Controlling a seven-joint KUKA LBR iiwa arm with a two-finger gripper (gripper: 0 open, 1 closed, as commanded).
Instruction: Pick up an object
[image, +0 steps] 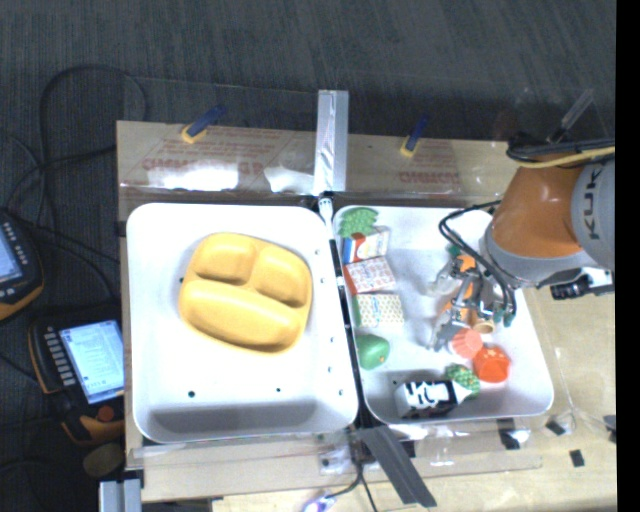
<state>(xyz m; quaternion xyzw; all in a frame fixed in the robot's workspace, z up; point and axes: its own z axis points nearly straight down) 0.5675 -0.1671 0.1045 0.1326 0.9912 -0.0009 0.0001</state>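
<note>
My gripper (445, 305) hangs over the right part of the right bin (530, 395), reaching in from the right below the orange wrist band (535, 215). Its two metal fingers (443, 282) stand apart, open, with nothing between them. Just below and to the right of it lie a salmon-pink piece (466, 345) and a red tomato-like ball (492, 364), with a small green item (462, 379) beside them. A black-and-white object (428, 394) rests near the bin's front wall. A green round fruit (373, 351) lies at the bin's left side.
Small printed boxes (372, 275) and a green leafy item (356, 220) line the right bin's left wall. The left bin (160, 400) holds a large yellow moulded tray (246, 290). A divider rail (340, 300) separates the bins. Handheld devices (90, 360) lie off the bench at left.
</note>
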